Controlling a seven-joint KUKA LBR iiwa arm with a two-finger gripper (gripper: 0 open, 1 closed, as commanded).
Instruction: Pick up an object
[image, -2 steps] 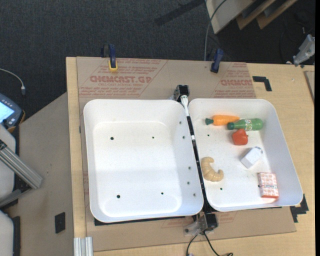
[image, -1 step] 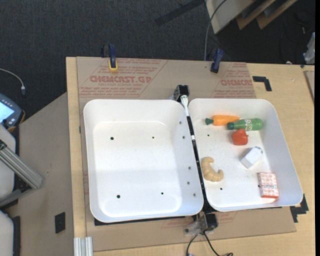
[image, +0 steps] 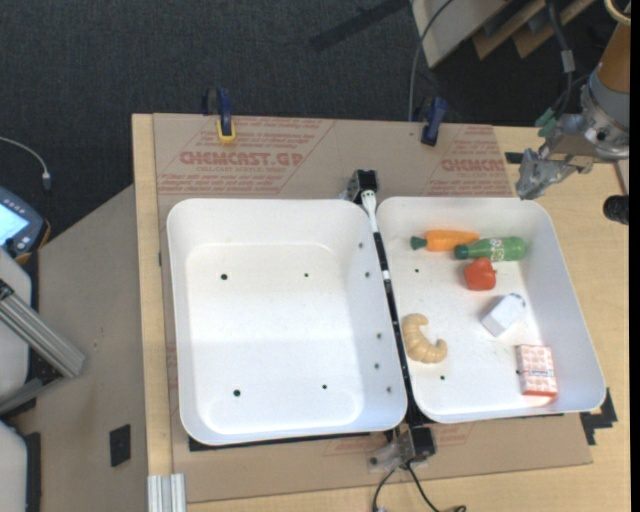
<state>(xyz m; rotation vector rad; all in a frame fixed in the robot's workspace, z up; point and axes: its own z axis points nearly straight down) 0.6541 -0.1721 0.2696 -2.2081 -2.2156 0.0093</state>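
The right bin (image: 565, 290) holds several small items. An orange carrot (image: 447, 240) lies at its far side beside a green bottle (image: 493, 249). Just under the bottle sits a red pepper-like piece (image: 480, 274). A white block (image: 503, 314) rests mid-right, a tan croissant (image: 424, 338) lies near the bin's left wall, and a pink-and-white box (image: 537, 371) sits at the near right corner. My gripper (image: 535, 178) hangs above the bench past the bin's far right corner, apart from every item, with nothing visible in it.
The left bin (image: 190, 300) stands beside the right one, with a black divider strip (image: 380, 270) between them. Two blue clamps (image: 225, 108) (image: 433, 118) hold the cardboard sheet at the back edge. Cables trail at the front (image: 400, 470).
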